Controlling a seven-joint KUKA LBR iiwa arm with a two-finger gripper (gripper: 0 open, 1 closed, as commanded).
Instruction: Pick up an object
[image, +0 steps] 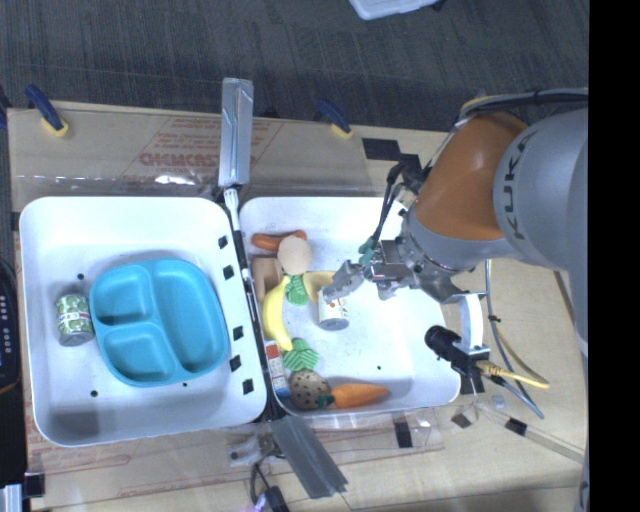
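I see the arm (500, 190) reaching in from the right over the right bin (400, 370). The gripper (343, 283) hangs low above the bin's middle, pointing toward the left. Its tips sit just above a small white cylinder (333, 312), perhaps a cup or can, touching or nearly touching its top. From this slanted overhead view I cannot tell how the claw is set, nor whether it has the cylinder.

I note the other contents of the right bin packed along its left side: a carrot (265, 241) near the top, a tan rounded object (294, 254) beside it, a banana (274, 318) running down the wall, green leafy pieces (299, 356), a speckled brown ball (307, 386) and a second carrot (358, 395) at the bottom edge.

The left bin (60, 400) holds a blue divided tray (158, 320) in its middle, with a small green-labelled can (72, 317) just left of the tray.
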